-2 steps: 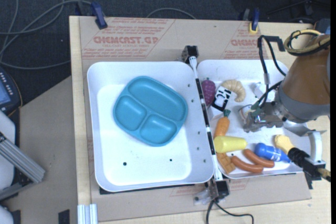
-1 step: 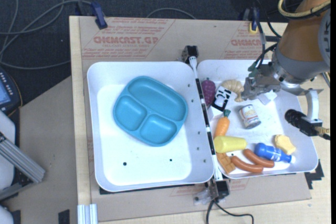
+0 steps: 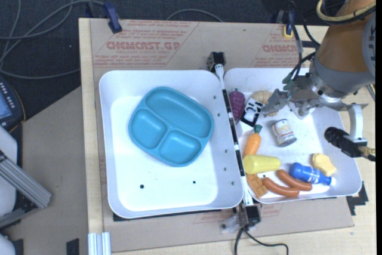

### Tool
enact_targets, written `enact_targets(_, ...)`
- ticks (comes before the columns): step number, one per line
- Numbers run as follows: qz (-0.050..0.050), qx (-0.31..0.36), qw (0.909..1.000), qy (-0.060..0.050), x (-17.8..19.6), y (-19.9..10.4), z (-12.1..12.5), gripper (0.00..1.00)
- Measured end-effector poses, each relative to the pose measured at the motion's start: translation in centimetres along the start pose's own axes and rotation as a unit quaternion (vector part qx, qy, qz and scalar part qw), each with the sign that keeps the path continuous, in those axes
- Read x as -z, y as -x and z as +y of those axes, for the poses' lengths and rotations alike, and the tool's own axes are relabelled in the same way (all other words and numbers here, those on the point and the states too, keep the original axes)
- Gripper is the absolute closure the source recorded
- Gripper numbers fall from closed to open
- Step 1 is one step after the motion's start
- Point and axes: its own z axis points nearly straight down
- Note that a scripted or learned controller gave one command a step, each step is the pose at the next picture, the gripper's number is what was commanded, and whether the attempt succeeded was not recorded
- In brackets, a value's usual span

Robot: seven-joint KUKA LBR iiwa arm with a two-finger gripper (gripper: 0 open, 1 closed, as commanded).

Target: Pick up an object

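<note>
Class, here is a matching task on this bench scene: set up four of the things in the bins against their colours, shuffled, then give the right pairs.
Things:
1. plate
2. carrot
3. can
4. bottle

Colours:
A. orange
B. blue with a red cap
C. light blue
D. silver-grey

Pairs: 1-C, 2-A, 3-D, 4-B
</note>
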Motion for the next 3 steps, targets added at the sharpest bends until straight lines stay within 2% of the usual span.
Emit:
enact_targets(1, 0.000, -0.002, 1.0000, -0.002, -7.5, 5.6, 3.6, 0.00)
enact_targets(2, 0.001, -0.001, 1.0000, -0.004, -13.3, 5.1, 1.2, 0.00)
enact_targets(3, 0.000, 0.000, 1.0000, 0.001, -11.9, 5.1, 1.5, 1.00)
